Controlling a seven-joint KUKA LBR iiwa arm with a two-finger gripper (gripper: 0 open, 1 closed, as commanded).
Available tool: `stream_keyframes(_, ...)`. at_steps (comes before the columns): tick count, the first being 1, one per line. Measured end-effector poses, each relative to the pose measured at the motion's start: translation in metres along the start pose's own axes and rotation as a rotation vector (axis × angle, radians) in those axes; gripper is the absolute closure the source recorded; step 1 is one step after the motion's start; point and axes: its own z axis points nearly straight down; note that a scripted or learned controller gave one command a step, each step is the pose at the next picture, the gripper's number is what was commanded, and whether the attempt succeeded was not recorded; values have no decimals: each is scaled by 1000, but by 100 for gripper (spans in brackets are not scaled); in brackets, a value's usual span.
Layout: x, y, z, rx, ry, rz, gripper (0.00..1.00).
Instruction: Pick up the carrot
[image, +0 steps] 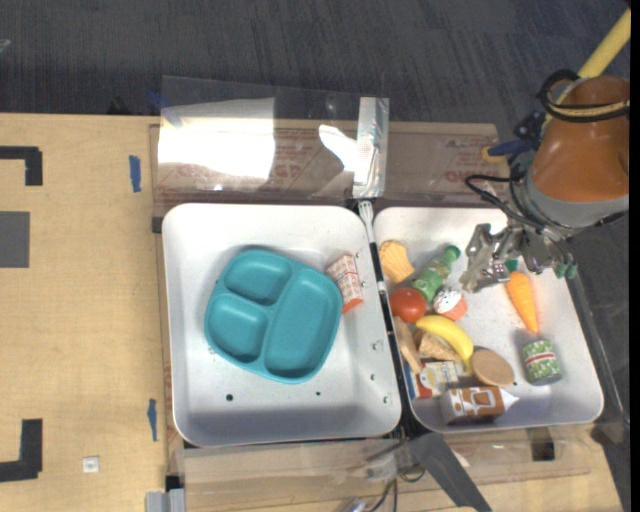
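The orange carrot (522, 300) lies in the right bin (575, 400), near its right wall, with its tip pointing toward the front. My gripper (484, 266) hangs over the back of that bin, just left of the carrot's thick end and apart from it. It looks open, with nothing between its metal fingers (473, 262). The orange-banded wrist (583, 140) rises behind it at the upper right.
Crowding the right bin are a corn cob (396, 260), green bottle (436, 272), tomato (408, 303), banana (446, 336), brown round piece (492, 367), peas can (540, 360) and brown bottle (472, 403). The left bin (190, 400) holds a teal divided plate (272, 312) and a small can (347, 280).
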Motion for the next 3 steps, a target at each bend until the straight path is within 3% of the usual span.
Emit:
stream_keyframes(1,54,-76,24,1,11,50,100)
stream_keyframes(2,52,-73,23,0,9,45,0)
stream_keyframes(3,32,-87,71,2,6,193,0)
